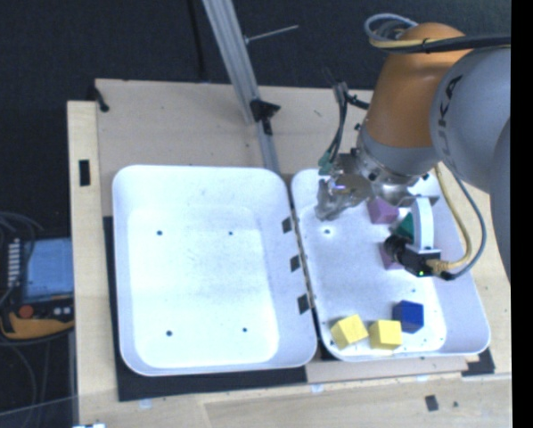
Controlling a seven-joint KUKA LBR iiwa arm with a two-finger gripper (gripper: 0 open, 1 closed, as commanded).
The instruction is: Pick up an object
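My gripper [332, 200] hangs over the far left part of the right bin [356, 266], below the orange band of the arm. Beside it to the right lies a pink block [383, 211], partly hidden by the wrist. A green piece [407, 226] and a purple piece [391, 253] lie a little further right, near the arm's cable. At the bin's near edge sit two yellow blocks [348, 331] [386, 333] and a blue cube [410, 315]. I see nothing held in the gripper.
The left bin [133, 239] stands beside the right one, their rims meeting at the middle. A slanted metal rail [240, 69] rises behind the bins. A blue device [49, 267] and cables lie off the bench at the left.
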